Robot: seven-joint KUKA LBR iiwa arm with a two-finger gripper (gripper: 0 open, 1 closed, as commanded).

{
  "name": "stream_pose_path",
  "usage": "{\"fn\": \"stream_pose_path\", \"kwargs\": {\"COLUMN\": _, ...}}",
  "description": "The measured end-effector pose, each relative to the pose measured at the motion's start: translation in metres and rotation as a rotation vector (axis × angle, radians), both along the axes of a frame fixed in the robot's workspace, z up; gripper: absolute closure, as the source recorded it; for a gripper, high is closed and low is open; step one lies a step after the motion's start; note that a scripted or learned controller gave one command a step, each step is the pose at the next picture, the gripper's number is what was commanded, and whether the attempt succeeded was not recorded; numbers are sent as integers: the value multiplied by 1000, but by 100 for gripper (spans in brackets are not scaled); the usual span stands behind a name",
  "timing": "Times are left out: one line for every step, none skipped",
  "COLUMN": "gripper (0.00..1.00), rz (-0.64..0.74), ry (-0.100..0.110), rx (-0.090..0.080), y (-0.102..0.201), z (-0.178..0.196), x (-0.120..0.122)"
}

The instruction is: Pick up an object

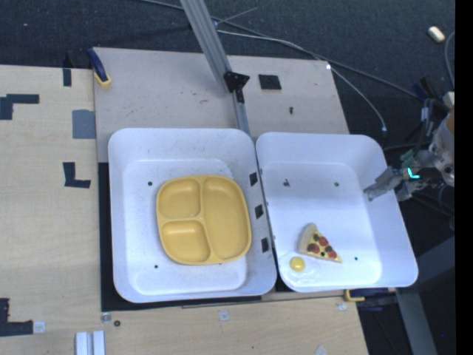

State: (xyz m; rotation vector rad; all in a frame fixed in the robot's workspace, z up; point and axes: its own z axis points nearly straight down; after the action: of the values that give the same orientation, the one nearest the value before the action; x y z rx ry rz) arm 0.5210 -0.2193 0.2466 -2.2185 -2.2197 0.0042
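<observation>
- Claw (386,183): positioned at the right rim of the right bin (369,150); finger state cannot be determined, and nothing is visibly held.
- Targets: pizza slice toy (319,243) and small yellow piece (297,264), on the right bin floor near its front edge (well apart from the claw).
- Left bin (122,198): holds a yellow divided plate (203,219).
- Step: approach, judged. Next move requires travel inward over a chosen target, then descent.

Pizza slice (319,243) (toy) lies flat, right bin (325,154).

Even bright light, soft shadows, slightly blurry
</observation>
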Motion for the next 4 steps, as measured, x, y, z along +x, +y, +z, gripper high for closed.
{"fn": "stream_pose_path", "kwargs": {"gripper": 0, "rz": 0, "ry": -3, "rx": -1, "y": 0, "z": 1, "x": 1}}
{"fn": "stream_pose_path", "kwargs": {"gripper": 0, "rz": 0, "ry": 2, "rx": 0, "y": 2, "z": -63, "x": 1}}
{"fn": "stream_pose_path", "kwargs": {"gripper": 0, "rz": 0, "ry": 2, "rx": 1, "y": 3, "z": -127, "x": -1}}
{"fn": "stream_pose_path", "kwargs": {"gripper": 0, "rz": -1, "ry": -5, "rx": -3, "y": 2, "z": -161, "x": 0}}
